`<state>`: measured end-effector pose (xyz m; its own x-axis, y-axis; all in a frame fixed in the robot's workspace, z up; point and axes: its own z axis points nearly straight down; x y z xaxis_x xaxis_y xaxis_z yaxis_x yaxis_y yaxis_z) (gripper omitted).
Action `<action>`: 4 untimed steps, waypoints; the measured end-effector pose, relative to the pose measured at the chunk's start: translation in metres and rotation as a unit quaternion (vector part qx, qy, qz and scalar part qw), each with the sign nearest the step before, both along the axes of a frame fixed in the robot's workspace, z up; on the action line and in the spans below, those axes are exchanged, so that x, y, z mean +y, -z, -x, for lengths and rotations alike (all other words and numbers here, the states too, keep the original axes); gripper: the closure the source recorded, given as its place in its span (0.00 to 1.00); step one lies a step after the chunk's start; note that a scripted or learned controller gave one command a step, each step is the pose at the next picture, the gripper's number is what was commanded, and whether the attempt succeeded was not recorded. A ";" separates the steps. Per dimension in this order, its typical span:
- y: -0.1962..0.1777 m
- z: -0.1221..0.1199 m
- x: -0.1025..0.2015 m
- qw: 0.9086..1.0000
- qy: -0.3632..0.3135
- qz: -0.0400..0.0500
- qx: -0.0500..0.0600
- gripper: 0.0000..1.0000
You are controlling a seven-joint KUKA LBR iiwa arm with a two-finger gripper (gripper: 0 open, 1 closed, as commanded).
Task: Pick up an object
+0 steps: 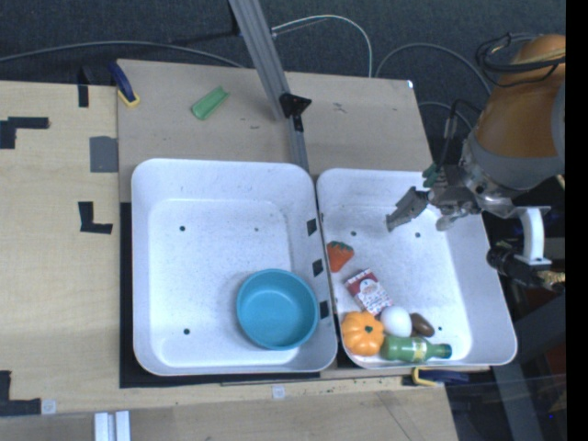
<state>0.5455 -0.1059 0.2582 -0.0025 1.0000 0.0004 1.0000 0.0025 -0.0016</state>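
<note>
My gripper hangs over the upper part of the right bin, open, with nothing between its fingers. Below it and to the left, a small red strawberry-like item lies by the bin's left wall. Further toward the front are a red packet, an orange pumpkin, a white egg, a brown piece and a green bottle lying on its side. These sit clustered in the front left corner. A blue bowl stands in the left bin.
A slanted metal pole ends at a black clamp between the bins' back rims. On the bench behind the bins lie a green block and a blue and yellow clamp. Cables run along the back.
</note>
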 end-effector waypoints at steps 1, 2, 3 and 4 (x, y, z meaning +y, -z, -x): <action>0.000 0.000 0.000 1.000 0.000 0.000 0.000 0.00; 0.045 0.000 0.005 1.000 0.000 0.000 0.002 0.00; 0.089 0.001 0.009 1.000 0.001 0.000 0.002 0.00; 0.154 0.004 0.012 1.000 0.001 0.000 0.004 0.00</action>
<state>0.5415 -0.0940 0.1046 -0.0013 1.0000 0.0006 1.0000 0.0013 -0.0090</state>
